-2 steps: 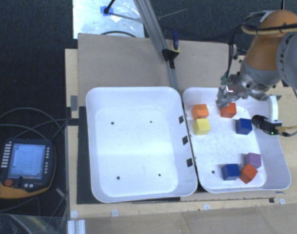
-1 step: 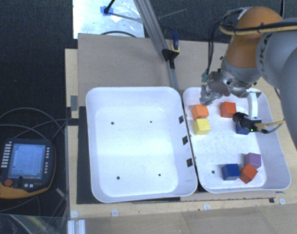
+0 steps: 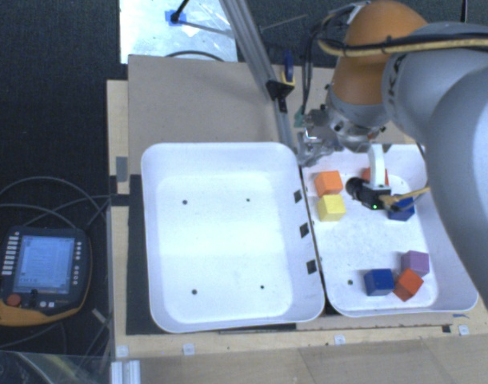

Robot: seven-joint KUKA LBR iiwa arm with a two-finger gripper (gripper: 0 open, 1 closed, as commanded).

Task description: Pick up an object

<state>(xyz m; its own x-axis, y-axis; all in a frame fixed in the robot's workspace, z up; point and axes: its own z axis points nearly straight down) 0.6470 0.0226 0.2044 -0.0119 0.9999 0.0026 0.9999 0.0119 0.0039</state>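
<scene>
We find the gripper [image 3: 313,146] at the far left corner of the right bin [image 3: 352,242], close to the wall it shares with the left bin [image 3: 160,214]. From this slant we cannot tell how far open it is or whether it has hold of anything (the wrist and its orange band crowd that corner). The nearest candidate, as we judge it, is the orange cube [image 3: 328,182], which lies just beside the gripper on the bin floor. The yellow cube [image 3: 332,207] sits right against its near side, and we cannot say whether the two touch. A blue cube [image 3: 378,282], a red-orange cube [image 3: 408,285] and a purple cube [image 3: 415,262] cluster well apart in the near right corner. To do this step well, we would centre over the orange cube before descending. We would close across the two faces that stand free, not the one facing the yellow cube, so that nothing gets nudged or pinched along with it. We would keep clear of the bin wall on the way down, then lift straight up, since a slanted pull could drag the cube against its neighbour.
</scene>
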